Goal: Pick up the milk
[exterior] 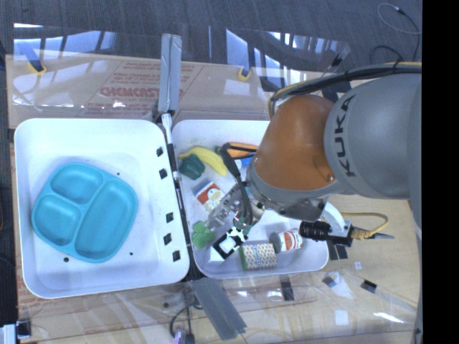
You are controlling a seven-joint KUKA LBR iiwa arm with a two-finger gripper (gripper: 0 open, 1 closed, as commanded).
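You're hovering the grey two-finger gripper [237,217], grip state can't tell, beside the small white-and-red milk carton [209,195] — prob light, crushable, so pinch its flat sides.

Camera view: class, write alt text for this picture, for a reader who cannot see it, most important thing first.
A grey and orange robot arm reaches into the right bin, its gripper low among small groceries beside a small milk carton and a banana. The left bin holds a blue divided plate.

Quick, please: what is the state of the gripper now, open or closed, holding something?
Gripper: cannot be told; it is low in the right bin.
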